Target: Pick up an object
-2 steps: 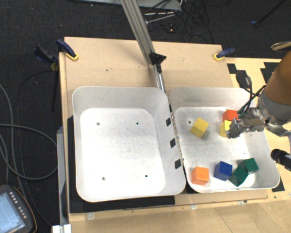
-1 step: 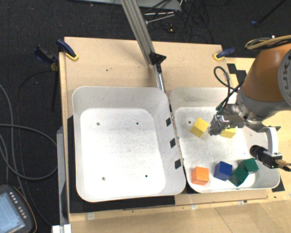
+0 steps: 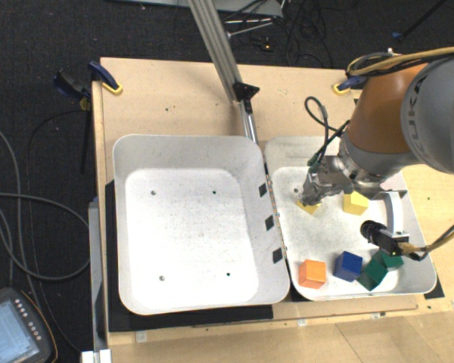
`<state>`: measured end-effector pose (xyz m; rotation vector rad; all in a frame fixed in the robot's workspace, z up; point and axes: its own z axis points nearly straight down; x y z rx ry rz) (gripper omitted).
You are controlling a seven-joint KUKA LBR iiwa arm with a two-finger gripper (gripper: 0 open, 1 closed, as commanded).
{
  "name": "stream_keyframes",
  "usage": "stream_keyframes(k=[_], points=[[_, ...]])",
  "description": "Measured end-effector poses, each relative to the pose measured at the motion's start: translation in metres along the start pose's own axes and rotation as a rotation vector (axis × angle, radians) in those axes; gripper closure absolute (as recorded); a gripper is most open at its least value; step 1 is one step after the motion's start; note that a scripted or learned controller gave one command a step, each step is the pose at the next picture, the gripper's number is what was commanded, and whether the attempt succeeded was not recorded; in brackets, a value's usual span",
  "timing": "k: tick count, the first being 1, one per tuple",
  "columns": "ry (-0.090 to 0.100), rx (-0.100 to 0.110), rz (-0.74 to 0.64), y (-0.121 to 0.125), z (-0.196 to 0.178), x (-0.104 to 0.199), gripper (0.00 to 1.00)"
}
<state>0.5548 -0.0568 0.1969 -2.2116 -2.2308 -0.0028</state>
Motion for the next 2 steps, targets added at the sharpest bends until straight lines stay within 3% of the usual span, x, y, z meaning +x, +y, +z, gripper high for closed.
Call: stream_keyframes(k=[2], points=[[0.000,-0.002,0.001,0.045,-0.022,0.103,1.00]])
